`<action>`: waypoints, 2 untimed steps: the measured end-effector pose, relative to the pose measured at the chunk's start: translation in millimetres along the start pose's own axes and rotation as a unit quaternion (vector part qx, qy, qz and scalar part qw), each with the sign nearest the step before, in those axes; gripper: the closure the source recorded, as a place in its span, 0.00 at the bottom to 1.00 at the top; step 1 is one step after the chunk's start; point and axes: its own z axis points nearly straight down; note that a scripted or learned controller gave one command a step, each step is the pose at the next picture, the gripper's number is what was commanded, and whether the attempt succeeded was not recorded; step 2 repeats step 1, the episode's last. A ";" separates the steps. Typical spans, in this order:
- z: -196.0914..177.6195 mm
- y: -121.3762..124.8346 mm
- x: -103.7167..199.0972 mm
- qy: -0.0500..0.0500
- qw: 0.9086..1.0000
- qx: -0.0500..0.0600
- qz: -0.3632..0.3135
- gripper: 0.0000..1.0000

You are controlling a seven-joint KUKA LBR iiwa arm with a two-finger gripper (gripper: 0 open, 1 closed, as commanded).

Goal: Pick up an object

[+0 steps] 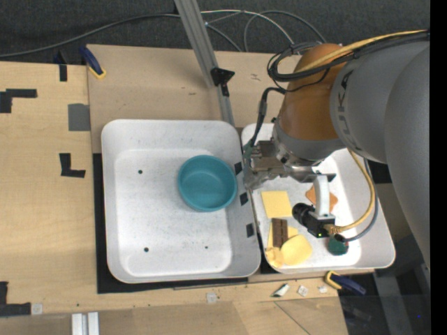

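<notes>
The claw point(260, 166) hangs at the right bin's point(374, 257) upper-left corner, its state not to be told, while the yellow block point(275, 202) just below it — judged light, stiff — is best taken across its flat sides.

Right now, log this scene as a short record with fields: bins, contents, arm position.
left bin: holds a teal bowl, upright, near its right wall
right bin: holds a yellow square block, a brown block, a rounded yellow object, an orange piece and a small dark green object
arm: reaches in from the right, over the right bin's upper part
gripper: low at the right bin's left edge; grasp state unclear
</notes>
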 end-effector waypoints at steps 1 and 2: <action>9.6 -5.6 56.8 -0.001 1.000 0.001 0.000 1.00; 9.6 -5.6 56.8 -0.001 1.000 0.001 0.000 1.00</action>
